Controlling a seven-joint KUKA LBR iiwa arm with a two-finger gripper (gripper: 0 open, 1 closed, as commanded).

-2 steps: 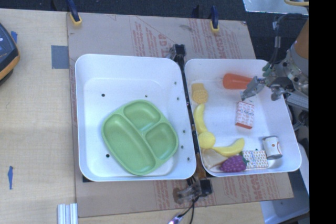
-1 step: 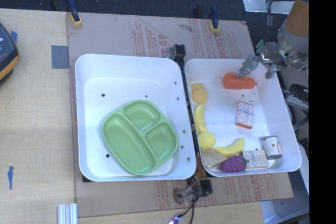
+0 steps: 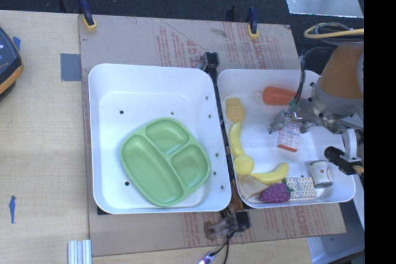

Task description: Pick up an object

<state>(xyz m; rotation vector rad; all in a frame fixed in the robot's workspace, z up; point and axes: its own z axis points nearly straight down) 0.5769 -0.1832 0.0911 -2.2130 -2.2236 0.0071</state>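
Dark carpet is lying behind a wooden bench on which a cardboard sheet is being held by blue clamps. Two white bins are resting side by side on the cardboard. In the left bin, a green divided plate is lying toward 6 o'clock. The right bin is being reached into by the arm from 3 o'clock, and the gripper is being held low near the bin's centre; whether it is parted or closed cannot be told. A small white-and-red packet is seen just below the gripper, and whether it is being touched cannot be told. An orange carrot-like piece is lying at 12 o'clock in that bin, a corn-like piece at 10 o'clock, and a banana along the 9 o'clock wall. A second banana, a purple grape bunch, a patterned box and a small can are gathered toward 6 o'clock.
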